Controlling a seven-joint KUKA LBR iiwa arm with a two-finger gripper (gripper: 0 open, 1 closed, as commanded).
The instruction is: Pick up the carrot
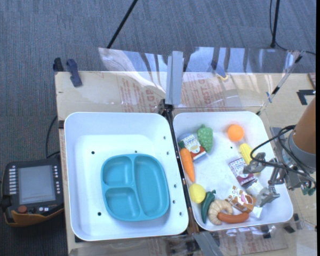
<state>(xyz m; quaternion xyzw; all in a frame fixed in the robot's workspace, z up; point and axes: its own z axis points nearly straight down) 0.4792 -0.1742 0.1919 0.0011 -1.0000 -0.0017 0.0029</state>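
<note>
I see the counter [112, 92] carrying two white bins directly: the left bin [80, 137] and the right bin [256, 122], touching side by side. Clear sheeting [202, 63], perhaps plastic, stands behind.

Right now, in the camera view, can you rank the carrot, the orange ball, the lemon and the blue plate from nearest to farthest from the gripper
Measured from the gripper at the right bin's right side:
1. Orange ball, toward that bin's back.
2. Lemon, near the bin's front left. It is close to the ball's distance, so these two are hard to separate.
3. Carrot, along the bin's left wall.
4. Blue plate, in the left bin.
</note>
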